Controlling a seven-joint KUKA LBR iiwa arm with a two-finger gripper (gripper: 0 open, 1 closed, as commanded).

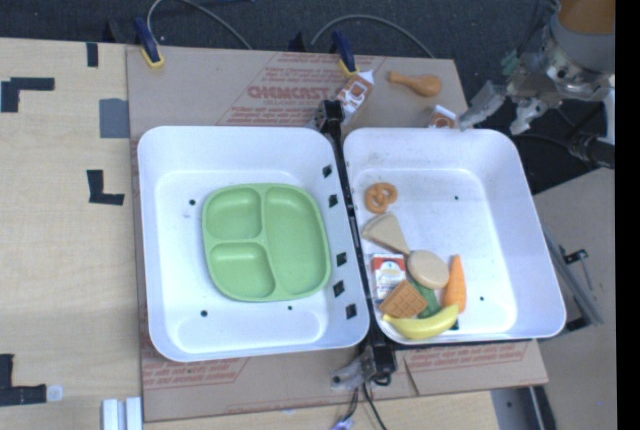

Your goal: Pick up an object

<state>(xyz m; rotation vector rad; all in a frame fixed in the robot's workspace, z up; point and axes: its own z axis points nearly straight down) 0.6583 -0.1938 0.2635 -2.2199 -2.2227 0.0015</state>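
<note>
My gripper [497,111] hangs above the right bin's far right corner, its two fingers spread apart with nothing between them. The right bin [500,168] holds a pile of toy food at its near left: a pretzel [380,196], a beige wedge [388,234], a red-and-white packet [388,270], a round tan piece [428,269], a waffle [404,300], a carrot [455,282] and a banana [422,323]. All of these lie well below and left of the gripper.
The left bin [170,168] holds a green divided plate [266,242]. Outside the bins on the cardboard lie a small carton [353,93] and a tan drumstick-like toy [416,82]. Cables run behind the bench.
</note>
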